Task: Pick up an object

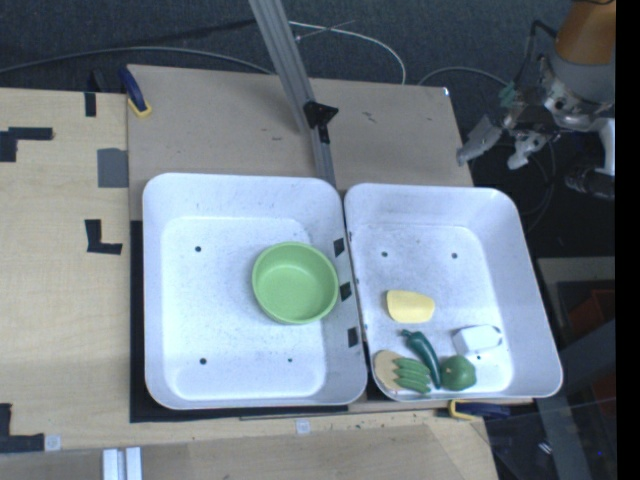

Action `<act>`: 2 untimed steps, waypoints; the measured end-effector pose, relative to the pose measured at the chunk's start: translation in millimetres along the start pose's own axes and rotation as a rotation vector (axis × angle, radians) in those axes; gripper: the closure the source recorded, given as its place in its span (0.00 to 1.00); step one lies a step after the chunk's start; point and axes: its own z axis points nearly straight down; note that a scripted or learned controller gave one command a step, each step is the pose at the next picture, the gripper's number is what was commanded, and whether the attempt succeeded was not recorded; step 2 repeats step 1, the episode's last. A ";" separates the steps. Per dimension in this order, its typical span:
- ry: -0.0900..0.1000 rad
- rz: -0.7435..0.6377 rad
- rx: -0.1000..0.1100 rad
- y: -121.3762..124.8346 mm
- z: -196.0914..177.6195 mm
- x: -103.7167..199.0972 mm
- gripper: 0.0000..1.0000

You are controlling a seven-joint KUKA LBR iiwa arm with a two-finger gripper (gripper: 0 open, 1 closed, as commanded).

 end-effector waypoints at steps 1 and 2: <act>-0.001 0.000 0.000 -0.1 0.0 -0.2 0.00; -0.001 0.000 0.000 -0.1 0.0 -0.2 0.00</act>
